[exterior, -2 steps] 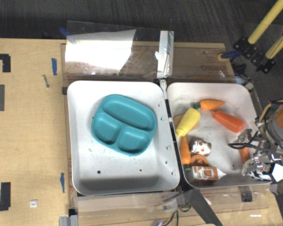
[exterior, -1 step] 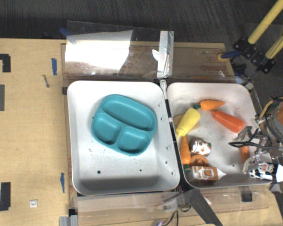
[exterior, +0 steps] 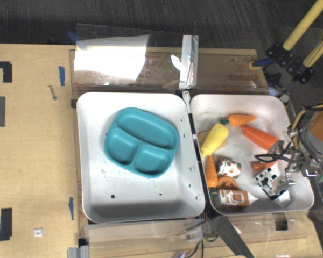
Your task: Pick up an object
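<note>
At the right bin's [exterior: 242, 102] near-right corner, the gripper [exterior: 277, 184] hangs low over a small black-and-white object [exterior: 266, 179]; whether the fingers are open or closed, I cannot tell. Toy food lies close by: an orange carrot [exterior: 260, 137] farther back and a yellow corn-like piece [exterior: 215, 138] to its left. These look light, stiff and smooth, likely slippery; gripping across the narrow middle seems safest. A teal divided plate [exterior: 142, 141] sits in the left bin [exterior: 91, 160].

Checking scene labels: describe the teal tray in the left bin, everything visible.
The teal tray is an oval divided plate, plastic-looking with a matte sheen, with three recessed compartments: one long one toward the far side, two smaller ones nearer the camera. It lies flat, open side up, slightly turned, on the floor of the left bin, touching nothing else.
</note>
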Available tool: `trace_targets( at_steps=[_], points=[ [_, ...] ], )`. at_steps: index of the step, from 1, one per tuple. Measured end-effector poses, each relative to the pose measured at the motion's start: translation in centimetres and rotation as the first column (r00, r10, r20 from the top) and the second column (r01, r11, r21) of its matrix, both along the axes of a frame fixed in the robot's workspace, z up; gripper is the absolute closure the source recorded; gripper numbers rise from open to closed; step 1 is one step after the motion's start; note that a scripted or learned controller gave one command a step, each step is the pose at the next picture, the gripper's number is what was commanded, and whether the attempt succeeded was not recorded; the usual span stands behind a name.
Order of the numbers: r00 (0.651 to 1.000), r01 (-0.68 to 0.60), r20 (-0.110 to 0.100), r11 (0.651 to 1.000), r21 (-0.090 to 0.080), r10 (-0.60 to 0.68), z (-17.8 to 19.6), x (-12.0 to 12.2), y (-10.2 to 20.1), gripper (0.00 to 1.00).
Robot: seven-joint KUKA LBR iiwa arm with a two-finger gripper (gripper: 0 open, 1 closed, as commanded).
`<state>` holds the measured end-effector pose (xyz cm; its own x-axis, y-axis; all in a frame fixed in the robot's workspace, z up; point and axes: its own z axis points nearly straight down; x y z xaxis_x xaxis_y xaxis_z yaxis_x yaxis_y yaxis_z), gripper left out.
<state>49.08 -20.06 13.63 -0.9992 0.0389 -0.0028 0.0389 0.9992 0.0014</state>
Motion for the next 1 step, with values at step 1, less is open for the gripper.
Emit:
trace_targets(
  at_steps=[1],
  points=[
    [1.000, 0.014, -0.001, 1.000, 0.000, -0.014, -1.36, 2.48, 0.95, 0.00]
  ],
)
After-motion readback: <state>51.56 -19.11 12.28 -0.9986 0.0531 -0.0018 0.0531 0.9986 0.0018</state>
